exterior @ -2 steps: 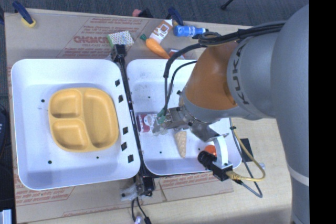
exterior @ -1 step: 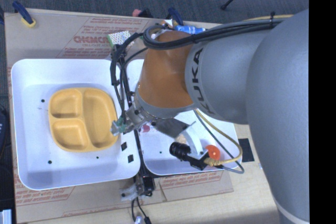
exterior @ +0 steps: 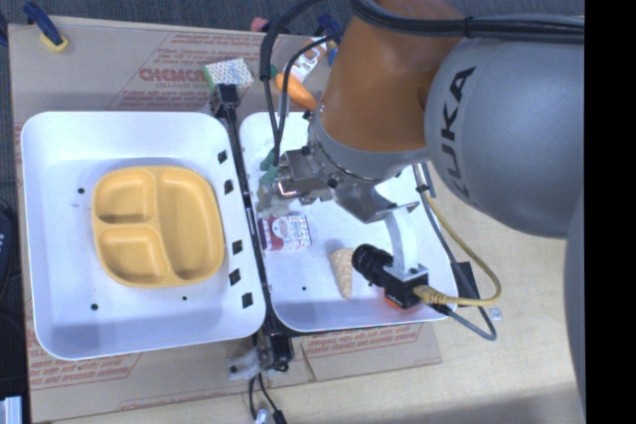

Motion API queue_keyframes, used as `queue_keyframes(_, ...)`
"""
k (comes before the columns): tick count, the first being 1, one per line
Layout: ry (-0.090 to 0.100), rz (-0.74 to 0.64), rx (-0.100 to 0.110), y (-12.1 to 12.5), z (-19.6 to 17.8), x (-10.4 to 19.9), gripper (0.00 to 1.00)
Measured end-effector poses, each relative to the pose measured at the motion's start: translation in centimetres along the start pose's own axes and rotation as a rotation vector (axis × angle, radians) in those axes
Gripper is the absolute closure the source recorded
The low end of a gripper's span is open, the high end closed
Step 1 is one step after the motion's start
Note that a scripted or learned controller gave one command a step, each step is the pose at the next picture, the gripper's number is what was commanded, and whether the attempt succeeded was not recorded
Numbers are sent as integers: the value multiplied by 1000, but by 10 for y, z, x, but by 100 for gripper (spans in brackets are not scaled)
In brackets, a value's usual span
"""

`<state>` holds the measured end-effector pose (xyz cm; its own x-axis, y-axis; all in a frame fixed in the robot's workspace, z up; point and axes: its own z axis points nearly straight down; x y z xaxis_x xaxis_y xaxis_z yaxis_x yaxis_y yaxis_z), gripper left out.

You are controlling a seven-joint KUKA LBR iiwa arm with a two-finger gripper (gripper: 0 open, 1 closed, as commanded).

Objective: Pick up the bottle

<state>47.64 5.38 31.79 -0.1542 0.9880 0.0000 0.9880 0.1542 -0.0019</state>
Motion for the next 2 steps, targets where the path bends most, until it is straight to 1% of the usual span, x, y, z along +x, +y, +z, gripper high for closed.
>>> queue_keyframes(1,0,-131,3,1,87,9,100)
queue_keyframes(2,0,-69,-1,-4,9,-29,100)
